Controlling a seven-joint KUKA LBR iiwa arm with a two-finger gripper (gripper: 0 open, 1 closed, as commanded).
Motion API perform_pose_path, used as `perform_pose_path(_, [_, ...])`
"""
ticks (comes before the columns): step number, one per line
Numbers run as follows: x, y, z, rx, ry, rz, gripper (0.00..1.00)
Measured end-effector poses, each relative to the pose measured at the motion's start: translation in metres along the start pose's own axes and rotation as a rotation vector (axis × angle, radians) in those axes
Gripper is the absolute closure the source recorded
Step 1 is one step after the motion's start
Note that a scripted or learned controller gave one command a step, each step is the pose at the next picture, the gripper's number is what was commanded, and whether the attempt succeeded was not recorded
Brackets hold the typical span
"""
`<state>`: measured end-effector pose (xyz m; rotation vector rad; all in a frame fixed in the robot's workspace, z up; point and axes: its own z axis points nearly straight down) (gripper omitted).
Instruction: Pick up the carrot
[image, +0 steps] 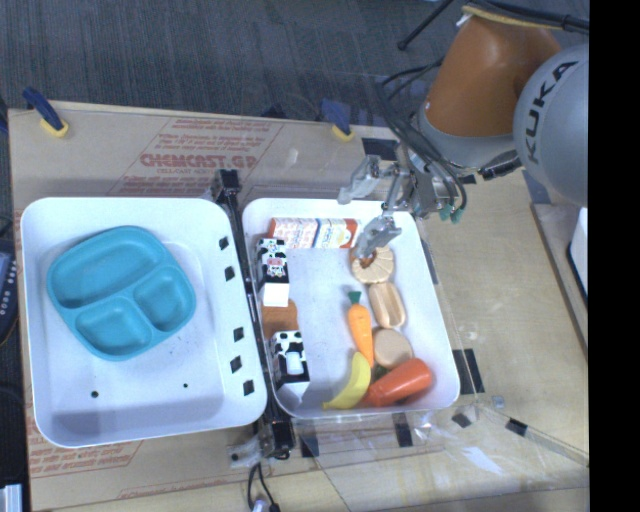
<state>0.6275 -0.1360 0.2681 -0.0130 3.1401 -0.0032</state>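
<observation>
The carrot (360, 329), orange with a green top, lies lengthwise in the right bin (325, 265), near its middle right. My gripper (378, 236) hangs over the bin's far right part, just above a round tan food piece (372, 266), about a hand's width beyond the carrot's green end. Nothing shows between its fingers; the fingers blur together with the wrist.
Around the carrot lie a hot dog bun (386, 304), a round bun (392, 348), a red pepper (403, 381) and a banana (349, 384). Milk cartons (274, 263) and blocks line the bin's left wall. A blue divided plate (120, 290) sits in the left bin.
</observation>
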Motion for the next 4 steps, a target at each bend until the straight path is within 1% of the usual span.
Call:
perform_pose_path(1, [0.07, -0.03, 0.115, -0.003, 0.012, 0.023, 0.0])
perform_pose_path(2, [0.08, -0.03, 0.177, -0.002, 0.002, 0.098, 0.0])
perform_pose_path(3, [0.077, -0.028, 0.164, -0.001, -0.003, 0.089, 1.0])
perform_pose_path(4, [0.098, 0.018, 0.117, -0.003, 0.001, 0.271, 1.0])
